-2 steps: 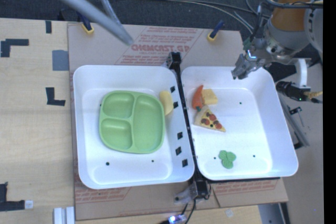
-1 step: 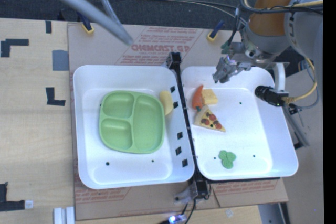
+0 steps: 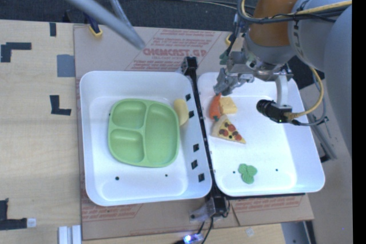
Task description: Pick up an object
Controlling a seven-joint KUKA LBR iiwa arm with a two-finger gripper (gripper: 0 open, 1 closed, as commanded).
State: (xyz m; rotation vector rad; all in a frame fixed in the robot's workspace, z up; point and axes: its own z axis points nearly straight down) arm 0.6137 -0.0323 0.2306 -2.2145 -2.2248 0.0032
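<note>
A: What lies in the right bin [image 3: 297, 177]?

B: A flat pizza wedge [image 3: 229, 132], an orange carrot [image 3: 214, 107] touching a pale yellow block [image 3: 229, 105], and a lumpy green piece [image 3: 247, 173] set well apart. The left bin [image 3: 91, 123] holds a smooth green divided plate [image 3: 143, 132] with a yellow piece [image 3: 181, 112] at its edge.

A: And the arm?

B: It bends down from the right; the gripper [image 3: 225, 86] hangs just above the carrot. Whether it is open, I cannot tell; nothing visibly held.
</note>
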